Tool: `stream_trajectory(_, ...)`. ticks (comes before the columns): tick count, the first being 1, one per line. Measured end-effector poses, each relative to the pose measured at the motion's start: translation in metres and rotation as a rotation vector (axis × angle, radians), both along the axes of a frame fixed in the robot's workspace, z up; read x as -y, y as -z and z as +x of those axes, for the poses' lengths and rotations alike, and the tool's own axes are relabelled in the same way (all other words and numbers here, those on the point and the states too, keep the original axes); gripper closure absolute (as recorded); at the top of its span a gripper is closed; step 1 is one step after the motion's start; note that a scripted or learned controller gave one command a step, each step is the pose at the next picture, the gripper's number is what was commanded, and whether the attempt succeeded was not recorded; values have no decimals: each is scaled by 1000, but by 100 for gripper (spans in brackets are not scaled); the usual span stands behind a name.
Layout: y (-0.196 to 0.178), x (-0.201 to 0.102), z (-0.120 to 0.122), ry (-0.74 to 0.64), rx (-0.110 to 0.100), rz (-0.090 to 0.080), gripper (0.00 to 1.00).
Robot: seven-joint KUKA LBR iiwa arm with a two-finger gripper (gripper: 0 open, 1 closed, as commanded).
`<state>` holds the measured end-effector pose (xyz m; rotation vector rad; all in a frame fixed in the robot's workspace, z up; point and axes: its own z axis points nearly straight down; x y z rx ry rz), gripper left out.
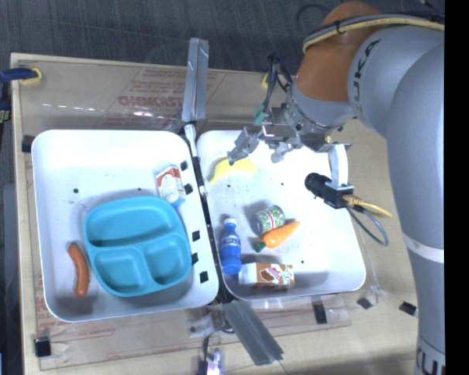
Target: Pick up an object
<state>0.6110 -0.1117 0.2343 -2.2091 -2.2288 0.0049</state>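
The gripper (258,148) hangs over the far end of the right bin (340,268), its two fingers spread apart with nothing between them; one fingertip is at the yellow banana (228,168) lying by the far left corner of that bin. Nearest in the right bin lies a small juice carton (272,274), with a blue bottle (230,246) to its left. Just beyond are a carrot (280,233) and a green can (270,218), touching. In the left bin (55,178), a blue divided tray (137,244) sits with a sausage (80,269) on its left and a small red-and-white carton (169,183) at its far right.
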Motion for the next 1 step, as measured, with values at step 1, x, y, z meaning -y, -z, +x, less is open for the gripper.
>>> stream_trajectory(1,105,24,-35,33,0,0,0)
